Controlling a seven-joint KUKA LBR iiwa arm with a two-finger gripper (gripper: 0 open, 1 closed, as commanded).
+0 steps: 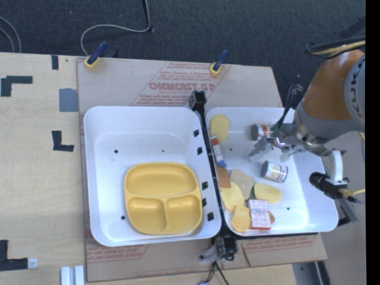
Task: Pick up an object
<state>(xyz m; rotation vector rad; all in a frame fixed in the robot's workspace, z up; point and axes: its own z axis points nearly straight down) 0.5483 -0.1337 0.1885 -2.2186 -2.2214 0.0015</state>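
Observation:
My gripper [273,151] hangs over the right bin [297,221], reaching in from the right below the orange-banded wrist [332,91]. Its fingers [257,149] stand apart, open, with nothing between them. A small can [275,171] lies on its side just below the gripper. A second small jar [260,131] lies just above it. At the bin's left side are a yellow oval piece [219,126] and a thin blue-and-red stick [217,152]. Flat yellow slices [233,196], a cracker [240,218] and a red-and-white packet [259,214] lie near the front.
The left bin [104,129] holds a yellow divided plate [163,196]. A black divider clip [198,100] sits where the two bins meet. Both bins rest on a cardboard sheet [172,82] held by blue-and-yellow clamps [95,55].

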